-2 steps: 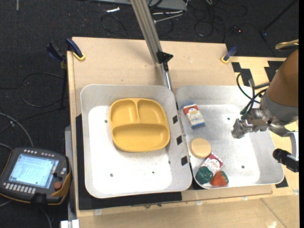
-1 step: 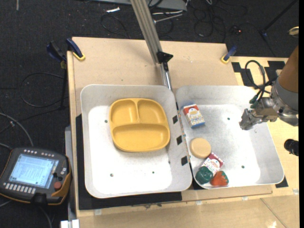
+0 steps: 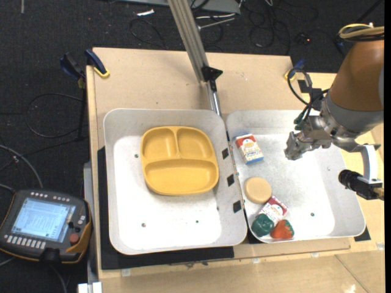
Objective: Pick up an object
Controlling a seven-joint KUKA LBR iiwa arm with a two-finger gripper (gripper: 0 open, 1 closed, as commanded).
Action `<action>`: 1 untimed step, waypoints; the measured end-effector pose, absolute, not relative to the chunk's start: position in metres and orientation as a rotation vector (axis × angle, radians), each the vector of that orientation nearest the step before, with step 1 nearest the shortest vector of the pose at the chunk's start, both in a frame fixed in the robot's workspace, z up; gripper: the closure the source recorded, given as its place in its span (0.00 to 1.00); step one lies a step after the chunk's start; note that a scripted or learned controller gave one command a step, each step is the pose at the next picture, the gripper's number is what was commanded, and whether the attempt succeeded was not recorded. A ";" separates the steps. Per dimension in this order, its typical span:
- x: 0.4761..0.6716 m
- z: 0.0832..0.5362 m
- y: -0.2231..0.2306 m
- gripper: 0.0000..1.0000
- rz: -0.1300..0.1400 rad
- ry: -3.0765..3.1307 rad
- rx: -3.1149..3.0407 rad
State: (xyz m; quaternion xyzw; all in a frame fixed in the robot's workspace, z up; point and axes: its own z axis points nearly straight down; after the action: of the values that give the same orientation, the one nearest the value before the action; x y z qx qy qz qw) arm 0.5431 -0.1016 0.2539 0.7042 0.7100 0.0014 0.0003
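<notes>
1. The grey two-finger gripper (image 3: 295, 148) hangs over the right white bin (image 3: 317, 188), toward its far right part; whether it is clenched or released cannot be told, and nothing shows in its grasp.
2. Left of it, apart, lies a small white carton with a red and blue label (image 3: 249, 149).
3. Nearer, a round tan disc (image 3: 258, 190) rests by the bin's left wall.
4. At the near left corner cluster a red-and-white packet (image 3: 274, 209), a dark green lump (image 3: 263, 224) and a red lump (image 3: 283, 229), touching one another.
5. The left white bin (image 3: 122, 224) bears a yellow three-compartment plastic plate (image 3: 179, 160).
6. A handheld control pendant (image 3: 43, 223) lies on the floor, far left.
</notes>
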 end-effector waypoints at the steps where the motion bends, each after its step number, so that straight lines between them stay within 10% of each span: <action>1: 0.553 0.260 -0.051 1.00 0.003 2.231 2.212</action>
State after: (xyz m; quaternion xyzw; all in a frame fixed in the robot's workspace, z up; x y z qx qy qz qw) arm 0.5529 -0.0509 0.2601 0.7041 0.7101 0.0010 -0.0002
